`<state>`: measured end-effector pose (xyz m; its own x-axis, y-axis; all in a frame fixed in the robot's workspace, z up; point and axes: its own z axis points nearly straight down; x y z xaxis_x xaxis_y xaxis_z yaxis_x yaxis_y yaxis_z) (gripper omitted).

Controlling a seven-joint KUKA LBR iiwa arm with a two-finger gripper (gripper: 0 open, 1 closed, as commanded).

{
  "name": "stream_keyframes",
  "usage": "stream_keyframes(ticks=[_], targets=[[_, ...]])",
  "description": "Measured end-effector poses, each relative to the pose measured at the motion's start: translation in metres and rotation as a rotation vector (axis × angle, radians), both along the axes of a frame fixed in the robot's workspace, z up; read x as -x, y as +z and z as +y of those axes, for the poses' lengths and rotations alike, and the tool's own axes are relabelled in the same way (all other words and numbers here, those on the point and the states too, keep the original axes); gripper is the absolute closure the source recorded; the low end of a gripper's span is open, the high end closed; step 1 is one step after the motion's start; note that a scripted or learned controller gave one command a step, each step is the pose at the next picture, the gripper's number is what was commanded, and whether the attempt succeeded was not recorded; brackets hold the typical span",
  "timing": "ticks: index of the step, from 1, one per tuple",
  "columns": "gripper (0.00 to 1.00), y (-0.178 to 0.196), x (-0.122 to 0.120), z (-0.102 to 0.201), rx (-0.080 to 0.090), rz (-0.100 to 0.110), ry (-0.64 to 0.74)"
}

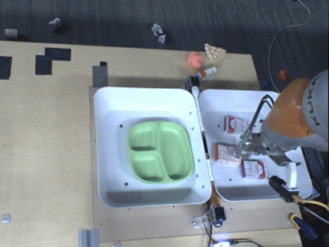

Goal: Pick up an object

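Red packet [226, 153] beside claw [245, 147] (touching)

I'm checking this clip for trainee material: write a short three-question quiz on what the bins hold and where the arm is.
1. True or false: the green three-compartment plastic tray lies in the left white bin.
2. How many red-and-white flat packets, such as this one, lie in the right white bin?
3. The gripper is over: A) the left bin, B) the right bin, C) the wooden bench.

Key: 1 true; 2 three; 3 B.
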<state>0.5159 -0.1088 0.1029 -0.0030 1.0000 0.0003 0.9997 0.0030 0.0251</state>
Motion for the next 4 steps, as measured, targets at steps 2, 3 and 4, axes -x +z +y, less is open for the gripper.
stream_keyframes(ticks=[2, 3, 4], targets=[[0.00, -0.012, 0.013, 0.022, 0.011, -0.003, -0.006], [1.00, 0.000, 0.010, 0.025, 0.003, -0.006, -0.002], [1.00, 0.035, -0.015, -0.094, 0.002, 0.021, 0.000]])
